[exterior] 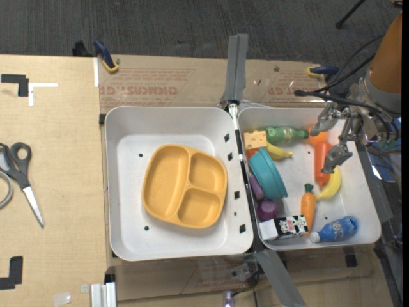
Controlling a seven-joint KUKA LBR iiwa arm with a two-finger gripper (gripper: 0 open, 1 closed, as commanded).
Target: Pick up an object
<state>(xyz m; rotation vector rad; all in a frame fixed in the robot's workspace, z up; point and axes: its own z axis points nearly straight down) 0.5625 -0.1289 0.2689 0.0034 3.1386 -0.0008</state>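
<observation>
Your pincer (pixel 337 139) hangs with its prongs apart and nothing between them, over the far right of the right bin (pixel 364 232), placed to come down on something. Just under it lie an orange stick (pixel 320 159) and a banana (pixel 331 184); a carrot (pixel 308 208) is nearer you, a teal bowl (pixel 268 174) to its left.

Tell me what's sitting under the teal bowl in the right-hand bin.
The teal bowl lies tilted over purple pieces: one pokes out at its left edge, and another sits just below it. What those pieces are, and anything else beneath the bowl, is covered.
</observation>
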